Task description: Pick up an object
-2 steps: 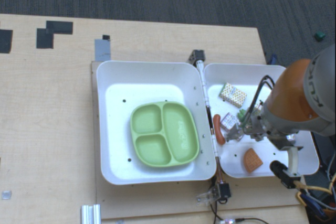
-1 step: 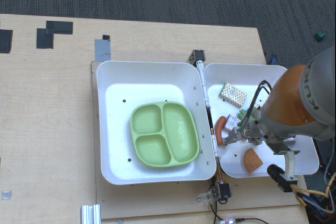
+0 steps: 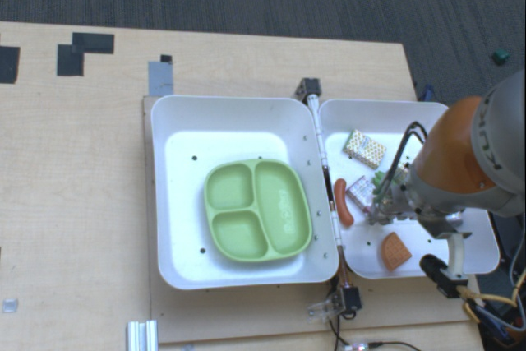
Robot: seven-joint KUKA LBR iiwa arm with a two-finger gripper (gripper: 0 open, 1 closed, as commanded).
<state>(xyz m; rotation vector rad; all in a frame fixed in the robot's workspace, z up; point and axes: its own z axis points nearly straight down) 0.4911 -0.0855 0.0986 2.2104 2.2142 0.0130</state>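
The right bin [image 3: 468, 255] holds several small objects. A red sausage [image 3: 343, 202] lies by its left wall, and a patterned small box [image 3: 364, 147] sits toward the back. An orange toast-like piece [image 3: 395, 251] is near the front. A pinkish packet [image 3: 360, 191] and something green [image 3: 379, 177] lie in the middle. My gripper [image 3: 380, 210] is low over the bin's middle, right beside the packet and the green thing. The wrist hides part of both, and I see nothing lifted.
The left bin [image 3: 177, 177] holds a light green divided plate [image 3: 258, 210]. The grey and orange arm [image 3: 460, 156] covers the right bin's right half. A black clamp [image 3: 309, 87] sits at the back between the bins, and cables hang at the front right.
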